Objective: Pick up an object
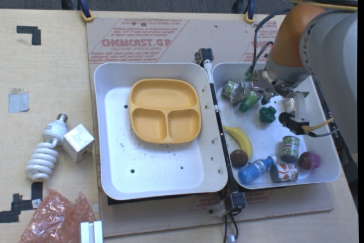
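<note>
I see the arm (318, 37) reaching over the right bin (327, 173), its hand (263, 85) low among the clutter at the bin's far end, beside a green bottle (249, 101); I cannot tell what its grip is doing. The left bin (114, 179) holds a yellow divided tray (165, 110). Nearer me in the right bin lie a banana (240, 138), a blue bottle (254, 171) and two small cans (289, 148).
</note>
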`<state>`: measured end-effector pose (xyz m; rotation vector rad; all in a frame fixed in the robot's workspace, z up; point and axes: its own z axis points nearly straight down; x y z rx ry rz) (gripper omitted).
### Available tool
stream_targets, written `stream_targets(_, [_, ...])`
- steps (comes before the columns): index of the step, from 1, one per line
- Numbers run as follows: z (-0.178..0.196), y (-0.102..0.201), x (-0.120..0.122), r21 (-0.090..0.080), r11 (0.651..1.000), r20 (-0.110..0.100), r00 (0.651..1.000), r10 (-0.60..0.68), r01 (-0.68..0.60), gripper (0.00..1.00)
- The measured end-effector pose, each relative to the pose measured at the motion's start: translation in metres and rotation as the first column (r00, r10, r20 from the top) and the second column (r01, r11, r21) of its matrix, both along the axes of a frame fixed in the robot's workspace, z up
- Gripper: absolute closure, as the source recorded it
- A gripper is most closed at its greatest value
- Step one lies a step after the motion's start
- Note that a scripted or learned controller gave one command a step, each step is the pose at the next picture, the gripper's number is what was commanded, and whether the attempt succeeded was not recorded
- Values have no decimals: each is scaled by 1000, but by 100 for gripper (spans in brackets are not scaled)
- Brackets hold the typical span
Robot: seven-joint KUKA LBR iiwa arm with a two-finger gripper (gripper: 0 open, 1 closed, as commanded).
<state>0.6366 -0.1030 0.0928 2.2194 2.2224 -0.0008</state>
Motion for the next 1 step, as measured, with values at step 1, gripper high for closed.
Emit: stream_targets(1, [10,0,0,-2,1000,0,1000,3,-3,100])
